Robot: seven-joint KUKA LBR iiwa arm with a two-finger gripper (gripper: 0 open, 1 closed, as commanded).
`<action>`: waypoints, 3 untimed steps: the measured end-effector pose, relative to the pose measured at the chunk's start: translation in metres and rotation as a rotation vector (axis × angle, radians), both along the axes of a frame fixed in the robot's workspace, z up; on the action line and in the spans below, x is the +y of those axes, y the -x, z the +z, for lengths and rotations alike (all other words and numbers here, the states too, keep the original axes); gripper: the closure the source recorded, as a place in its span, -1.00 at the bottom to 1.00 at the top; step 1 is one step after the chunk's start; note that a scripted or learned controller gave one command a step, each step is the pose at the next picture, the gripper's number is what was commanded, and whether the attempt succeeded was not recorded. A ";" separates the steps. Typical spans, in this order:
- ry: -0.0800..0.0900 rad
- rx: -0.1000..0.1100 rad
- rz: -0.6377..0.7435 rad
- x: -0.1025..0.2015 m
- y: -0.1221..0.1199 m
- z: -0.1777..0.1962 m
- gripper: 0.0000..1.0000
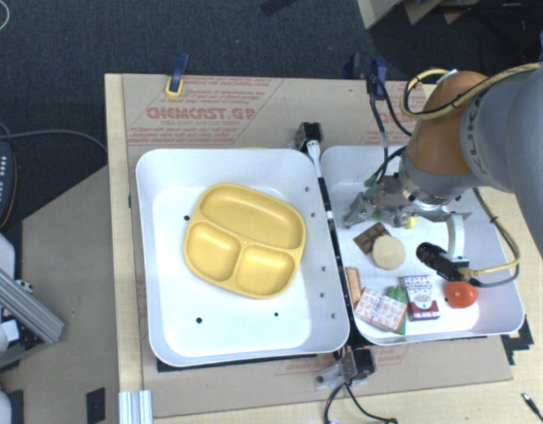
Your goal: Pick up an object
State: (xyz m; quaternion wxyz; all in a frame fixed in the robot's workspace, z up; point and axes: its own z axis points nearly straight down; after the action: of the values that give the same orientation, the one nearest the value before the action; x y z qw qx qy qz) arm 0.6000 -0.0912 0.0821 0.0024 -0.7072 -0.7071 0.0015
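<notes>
Desk (pixel 209 104) carries two white bins side by side. You see the left bin (pixel 165 193) holding one yellow divided plate (pixel 245 237), three compartments, lying flat near the bin's middle.

The arm (pixel 505 131) reaches in from the right, its orange band (pixel 439 140) above the right bin (pixel 346 175). The wrist hangs over that bin's upper half, and the jaws point down toward the bin floor. You cannot tell from this view whether the jaws are apart or together, and nothing shows between them.

Candidate objects all lie in the right bin:
- brown block (pixel 371 237), just below the jaws; contact cannot be told
- round beige piece (pixel 388 253), touching the brown block's lower right corner
- tan stick (pixel 353 285), against the bin's left wall
- checkered packet (pixel 380 311), near the front edge, just beside the stick
- green piece (pixel 397 292), between the packet and a small red-and-white carton (pixel 420 297)
- red tomato (pixel 463 296), right of the carton, close to it

You should note that the brown block and the beige piece are the nearest things to the jaws; the carton, packet and tomato sit well forward of them.
</notes>
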 end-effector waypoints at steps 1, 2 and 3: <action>0.001 -0.006 -0.001 0.000 -0.001 0.013 1.00; 0.003 -0.011 0.001 -0.003 -0.012 0.071 1.00; 0.002 -0.012 0.001 0.002 -0.004 0.124 1.00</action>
State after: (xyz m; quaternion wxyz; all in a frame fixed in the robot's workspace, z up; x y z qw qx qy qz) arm 0.6043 -0.0894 0.2058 -0.0025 -0.7067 -0.7075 -0.0020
